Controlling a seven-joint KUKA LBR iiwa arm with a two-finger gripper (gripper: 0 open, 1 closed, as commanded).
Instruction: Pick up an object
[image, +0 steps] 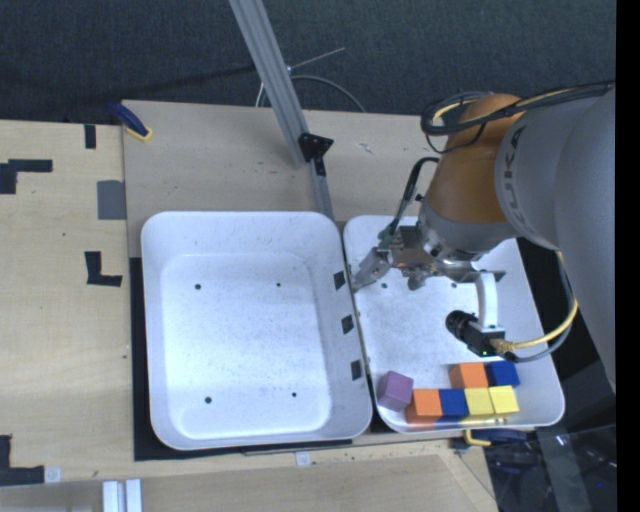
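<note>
Several small blocks lie along the front edge of the right bin (415, 335): a purple block (396, 388), an orange block (427, 402), a blue block (453, 402), two yellow blocks (490, 400), and behind them another orange block (467, 376) and blue block (503, 373). My gripper (390, 272) hangs over the bin's back left part, well behind the blocks. It is open, and only the white bin floor shows between its fingers. The grey and orange wrist (470, 200) hides the bin's back right corner.
The left bin (250, 330) adjoins the right one, with black clips on the shared rim (347, 322). A slanted metal pole (280, 85) with a black clamp (316, 147) stands behind the bins. A cabled black sensor (470, 332) hangs off the wrist above the blocks.
</note>
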